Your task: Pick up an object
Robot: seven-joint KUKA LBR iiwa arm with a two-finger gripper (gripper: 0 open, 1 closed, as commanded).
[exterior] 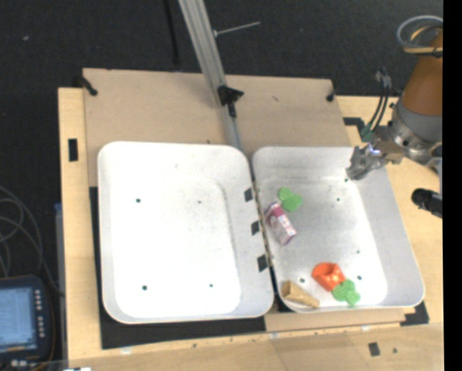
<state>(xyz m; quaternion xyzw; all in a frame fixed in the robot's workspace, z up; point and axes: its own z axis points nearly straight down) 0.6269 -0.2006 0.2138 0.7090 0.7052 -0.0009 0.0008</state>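
Gripper (360,163) sits over the upper-right corner of the right bin (385,230), nothing seen between its fingers; can't tell if they're apart or together. Objects all in the right bin: green piece (290,200) near the top left, pink-and-white cylinder (280,222) just below it, orange-red object (327,274) touching a second green piece (346,292) at the lower edge, tan wedge (300,294) beside them. Left bin (115,230) alongside on the surface (73,230).
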